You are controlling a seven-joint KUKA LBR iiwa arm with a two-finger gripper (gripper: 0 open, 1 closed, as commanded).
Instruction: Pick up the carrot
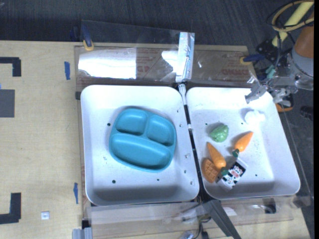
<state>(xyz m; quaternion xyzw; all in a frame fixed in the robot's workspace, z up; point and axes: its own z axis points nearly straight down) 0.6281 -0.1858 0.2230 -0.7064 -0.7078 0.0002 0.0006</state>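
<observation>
The carrot (243,140) is a small orange cone with a green tuft at its lower end, lying tilted in the middle of the right bin (286,176). A second orange wedge-shaped piece (216,155) lies just to its left. My gripper (257,94) hangs over the bin's far right corner, well above and behind the carrot, apart from it. Nothing shows in the gripper.
A green lumpy item (219,131), a white lump (254,116), a brown waffle-like piece (209,170) and a black-and-white item (233,174) share the right bin. The left bin (94,133) holds a blue divided plate (143,138). A clear panel (134,59) stands behind the bins.
</observation>
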